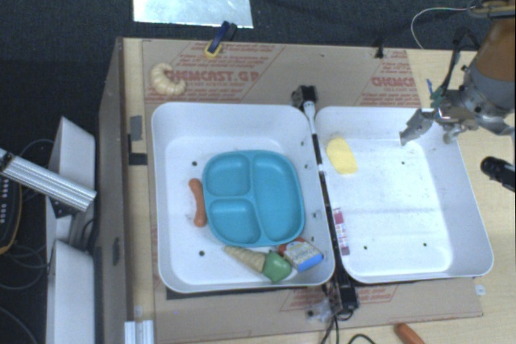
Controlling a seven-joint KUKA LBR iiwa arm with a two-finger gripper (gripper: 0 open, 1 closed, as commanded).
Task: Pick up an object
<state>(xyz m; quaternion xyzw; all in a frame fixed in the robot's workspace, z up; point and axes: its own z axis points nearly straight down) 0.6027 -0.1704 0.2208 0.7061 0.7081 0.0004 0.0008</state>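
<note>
Yellow is what catches my eye first: a soft-looking yellow block (342, 155) lies in the right bin (419, 254), up toward its eleven o'clock corner, close to the divider between the two bins. My gripper (431, 130) hangs at about one o'clock of that bin, over its far rim, well apart from the block. I see its two fingers spread wide with nothing between them.

In the left bin (173, 173) a blue divided tray (252, 198) sits near the middle. An orange sausage-shaped piece (197, 201) lies just beside the tray at nine o'clock. At the tray's five o'clock, along the near wall, I make out a cream cone (244, 257), a green piece (276, 267) touching it, and a small blue-and-white packet (305, 255) beside that.
</note>
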